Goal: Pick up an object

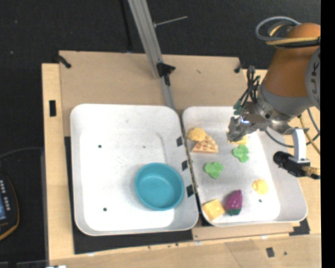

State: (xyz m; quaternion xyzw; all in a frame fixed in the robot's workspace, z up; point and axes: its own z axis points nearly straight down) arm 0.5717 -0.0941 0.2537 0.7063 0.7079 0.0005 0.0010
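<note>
Camera view: gripper [238, 134] low at right bin [285, 208] back edge, over yellow piece [242, 141]; finger state unclear, maybe mis-grasp.

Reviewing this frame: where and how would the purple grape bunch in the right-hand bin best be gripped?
Probably straight from above, across the narrow waist of the purple grape bunch. It lies flat near the bin's front wall, close beside the yellow block, so close the tool front to back, away from that block.

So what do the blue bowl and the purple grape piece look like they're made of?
Blue bowl: likely plastic, given its uniform matte teal colour and smooth moulded rim. Purple grape piece: probably plastic or rubber toy food, with saturated colour and a lumpy moulded surface; too small to tell which.
</note>
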